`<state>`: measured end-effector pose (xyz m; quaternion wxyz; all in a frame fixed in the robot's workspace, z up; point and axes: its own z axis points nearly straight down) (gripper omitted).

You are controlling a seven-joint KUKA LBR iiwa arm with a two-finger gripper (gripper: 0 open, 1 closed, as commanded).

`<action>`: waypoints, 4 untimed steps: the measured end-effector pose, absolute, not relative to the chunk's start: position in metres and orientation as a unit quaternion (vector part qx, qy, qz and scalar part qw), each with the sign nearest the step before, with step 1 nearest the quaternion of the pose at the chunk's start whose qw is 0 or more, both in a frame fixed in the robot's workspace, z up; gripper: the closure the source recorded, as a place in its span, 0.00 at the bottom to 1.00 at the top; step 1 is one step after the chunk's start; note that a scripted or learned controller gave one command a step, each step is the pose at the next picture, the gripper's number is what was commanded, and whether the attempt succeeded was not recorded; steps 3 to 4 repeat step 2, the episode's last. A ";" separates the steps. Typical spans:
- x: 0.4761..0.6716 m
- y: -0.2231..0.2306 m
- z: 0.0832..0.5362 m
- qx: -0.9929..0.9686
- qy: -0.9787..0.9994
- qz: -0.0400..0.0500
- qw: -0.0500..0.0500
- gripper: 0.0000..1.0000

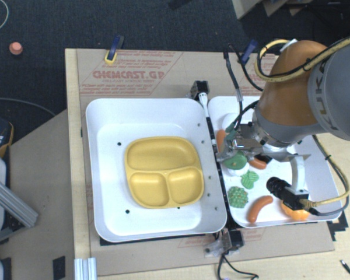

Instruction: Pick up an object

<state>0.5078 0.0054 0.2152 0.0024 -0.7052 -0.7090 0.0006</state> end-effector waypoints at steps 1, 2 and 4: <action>0.506 0.009 0.215 -0.707 -0.708 0.001 0.002 1.00; 0.517 0.003 0.218 -0.707 -0.707 -0.001 -0.001 1.00; 0.517 0.003 0.218 -0.707 -0.707 -0.001 -0.001 1.00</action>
